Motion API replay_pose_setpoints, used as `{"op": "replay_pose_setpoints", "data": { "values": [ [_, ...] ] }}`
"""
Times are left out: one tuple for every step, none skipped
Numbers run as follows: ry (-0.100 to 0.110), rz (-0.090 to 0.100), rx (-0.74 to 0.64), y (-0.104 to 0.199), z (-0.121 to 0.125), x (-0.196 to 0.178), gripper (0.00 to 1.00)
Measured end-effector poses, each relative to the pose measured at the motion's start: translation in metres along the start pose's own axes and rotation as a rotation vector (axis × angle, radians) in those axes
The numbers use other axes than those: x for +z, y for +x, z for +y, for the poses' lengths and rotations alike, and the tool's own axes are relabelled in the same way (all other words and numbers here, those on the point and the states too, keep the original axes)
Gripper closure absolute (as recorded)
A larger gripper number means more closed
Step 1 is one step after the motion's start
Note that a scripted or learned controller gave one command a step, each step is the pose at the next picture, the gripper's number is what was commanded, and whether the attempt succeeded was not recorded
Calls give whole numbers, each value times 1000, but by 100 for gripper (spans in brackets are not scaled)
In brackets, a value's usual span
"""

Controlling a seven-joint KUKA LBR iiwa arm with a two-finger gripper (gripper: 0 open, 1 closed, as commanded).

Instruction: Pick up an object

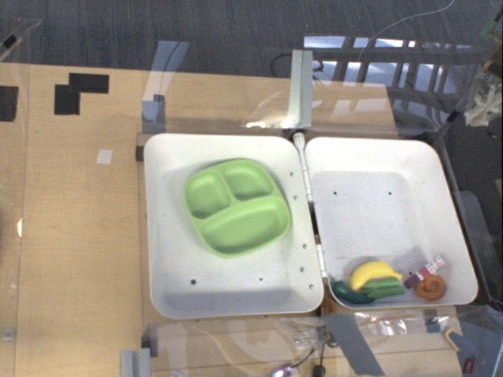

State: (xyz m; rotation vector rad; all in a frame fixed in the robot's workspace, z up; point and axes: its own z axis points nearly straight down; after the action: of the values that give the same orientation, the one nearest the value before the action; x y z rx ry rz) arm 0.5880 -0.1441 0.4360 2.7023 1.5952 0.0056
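A green divided plate (236,206) lies in the left bin (173,289), slightly turned, its three compartments bare. Along the front wall of the right bin (369,163) sits a cluster of small toys. A yellow banana (372,272) rests on a dark green vegetable (366,290). Beside them to the right lie an orange ring-shaped piece (430,287) and a small pink and purple item (431,268).
A metal divider post (301,93) stands behind the seam between the two bins. Metal framing (409,69) runs along the back right. Black markers (78,91) are on the wooden bench to the left.
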Motion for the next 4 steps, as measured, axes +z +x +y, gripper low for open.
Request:
{"op": "replay_pose_setpoints", "data": {
  "values": [
    [-4,1,-9,2,0,-12,100],
    [0,0,-126,45,48,0,100],
    [-1,0,-215,66,57,0,100],
    [-1,0,-286,72,54,0,100]
  ]
}}
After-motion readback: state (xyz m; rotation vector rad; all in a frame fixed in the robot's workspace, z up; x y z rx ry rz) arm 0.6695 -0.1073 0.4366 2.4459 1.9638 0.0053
